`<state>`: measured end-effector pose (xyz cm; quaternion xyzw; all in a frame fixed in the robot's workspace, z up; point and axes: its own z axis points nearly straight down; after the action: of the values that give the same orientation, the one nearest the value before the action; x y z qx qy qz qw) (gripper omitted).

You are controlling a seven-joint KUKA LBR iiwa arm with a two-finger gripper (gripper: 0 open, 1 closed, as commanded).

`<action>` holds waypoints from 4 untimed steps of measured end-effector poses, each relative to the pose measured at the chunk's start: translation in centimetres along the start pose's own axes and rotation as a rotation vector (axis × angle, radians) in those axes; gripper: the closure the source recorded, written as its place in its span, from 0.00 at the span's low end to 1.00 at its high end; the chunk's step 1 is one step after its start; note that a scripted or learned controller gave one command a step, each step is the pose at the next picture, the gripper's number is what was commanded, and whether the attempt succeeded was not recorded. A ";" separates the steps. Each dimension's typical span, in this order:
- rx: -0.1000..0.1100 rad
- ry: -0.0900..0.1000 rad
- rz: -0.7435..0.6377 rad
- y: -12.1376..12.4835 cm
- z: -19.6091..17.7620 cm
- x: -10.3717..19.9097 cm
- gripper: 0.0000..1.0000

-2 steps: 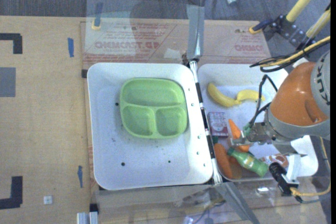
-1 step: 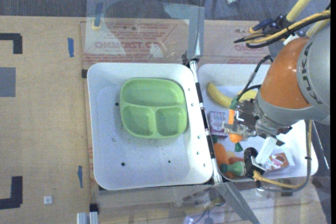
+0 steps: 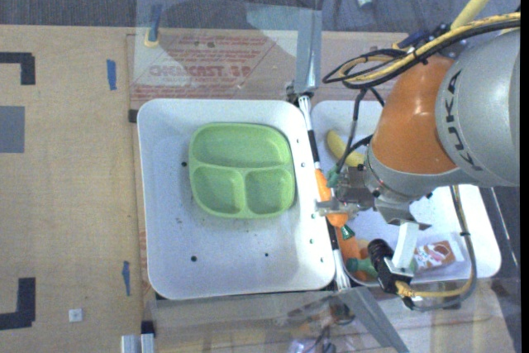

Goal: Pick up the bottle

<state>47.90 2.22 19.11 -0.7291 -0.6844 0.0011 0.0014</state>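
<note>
**Arm Low Over the Right Bin, Bottle Near Its Front Edge**

The tan wooden bench (image 3: 66, 202) carried three short strips of blue tape (image 3: 111, 74). Two shallow white bins sat side by side on it. The left bin (image 3: 165, 252), smooth plastic with rounded corners, held one pale green plate (image 3: 242, 169), a rounded, matte rectangle moulded into three compartments: one long one at the back and two smaller ones at the front.

The right bin (image 3: 483, 260) was largely covered by the arm (image 3: 463, 112), a grey shell with one glossy orange band and a bundle of yellow and black cables looping above it. In that bin lay one curved yellow piece (image 3: 335, 143) near the back and one small orange and green item (image 3: 353, 254) near the front.

The likeliest bottle (image 3: 431, 254) was a small pale thing at the bin's front, just below the arm. It had a white end and a red and white label, and its exact shape was hard to make out.

The gripper (image 3: 347, 198) hung over the bin's left wall, apart from the bottle. Whether its grip was spread or closed could not be told.
</note>
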 end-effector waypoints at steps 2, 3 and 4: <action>-0.002 -0.001 0.006 0.1 -11.1 -1.3 1.00; -0.003 -0.002 0.241 -0.2 -19.5 2.8 1.00; -0.002 -0.002 0.572 -0.3 -20.7 3.9 1.00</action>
<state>47.95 6.10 39.82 -0.8927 -0.4507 0.0013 -0.0005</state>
